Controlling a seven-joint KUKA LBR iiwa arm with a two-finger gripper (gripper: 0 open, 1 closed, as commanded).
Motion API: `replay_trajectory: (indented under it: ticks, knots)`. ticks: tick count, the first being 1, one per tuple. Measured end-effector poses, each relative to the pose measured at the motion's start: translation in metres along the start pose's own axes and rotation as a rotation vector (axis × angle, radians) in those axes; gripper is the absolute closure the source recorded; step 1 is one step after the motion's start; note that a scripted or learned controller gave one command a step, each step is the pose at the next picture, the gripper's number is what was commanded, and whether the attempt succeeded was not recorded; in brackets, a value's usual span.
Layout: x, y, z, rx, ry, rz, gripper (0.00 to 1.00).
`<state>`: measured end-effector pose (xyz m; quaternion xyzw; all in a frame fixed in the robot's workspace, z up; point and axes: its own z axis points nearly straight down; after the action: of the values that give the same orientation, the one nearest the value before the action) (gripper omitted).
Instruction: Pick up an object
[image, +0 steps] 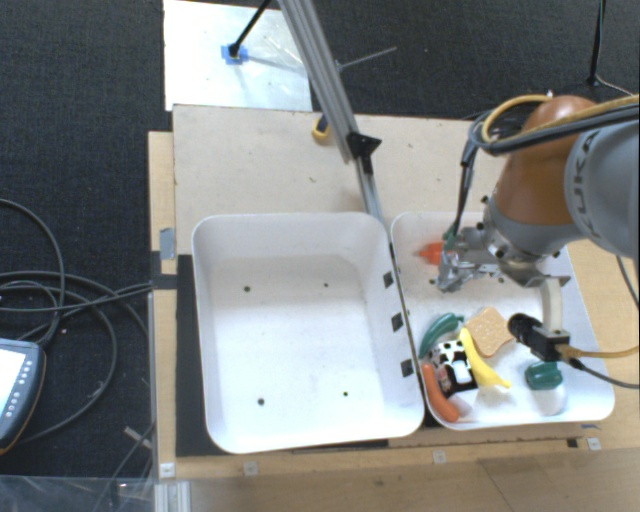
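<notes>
My gripper (452, 272) hangs low over the back part of the right bin (590, 405), under the arm's orange band. Just to its left lies a small orange-red object (430, 252), close to the gripper; I cannot tell whether they touch. Nearer the front of the bin lie a green object (440, 327), a tan bread slice (488, 331), a yellow banana (482, 366), a black-and-white box (455, 366), a red-orange carrot-like piece (440, 392) and a teal piece (543, 375). The arm hides part of the bin's back.
The left bin (215, 330) stands beside the right one, sharing a divider wall (398, 320). A slanted grey pole (335, 85) crosses above the bench at the back. A black-tipped cable fitting (530, 335) hangs from the arm over the right bin.
</notes>
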<state>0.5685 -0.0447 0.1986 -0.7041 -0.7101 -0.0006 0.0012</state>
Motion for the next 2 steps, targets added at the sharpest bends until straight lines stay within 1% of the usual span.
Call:
replay_trajectory:
  ticks: [1,2]
  knots:
    - [0.052,-0.009,-0.017,-0.003,0.000,-0.002,1.00]
    - [0.101,-0.026,-0.011,0.001,0.000,-0.002,1.00]
